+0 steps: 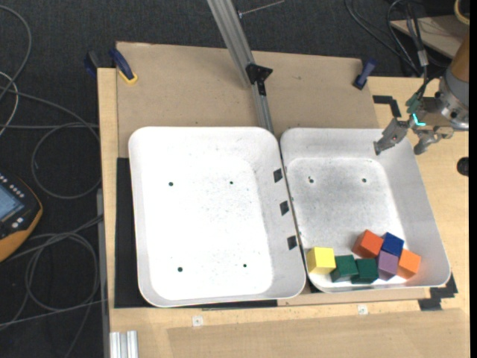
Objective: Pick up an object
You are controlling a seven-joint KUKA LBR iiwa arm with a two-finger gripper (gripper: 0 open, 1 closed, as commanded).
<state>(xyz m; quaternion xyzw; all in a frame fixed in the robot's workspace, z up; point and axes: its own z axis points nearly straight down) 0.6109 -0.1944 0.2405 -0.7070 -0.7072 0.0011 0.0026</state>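
Observation:
Several coloured blocks lie bunched in the near right corner of the right bin (335,192): a yellow block (322,259), two green blocks (355,269), a red-orange block (369,243), a blue block (392,242), a purple block (388,262) and an orange block (409,262). My gripper (405,142) hangs over the far right rim of that bin, well away from the blocks. Its two fingers are spread apart, open, with nothing between them.
The left bin (201,215) lies beside the right one, joined by black clips (284,207). A slanted metal rail (238,47) crosses the back of the bench. Blue clamps (123,66) hold the board's far corners. Cables lie on the floor at left.

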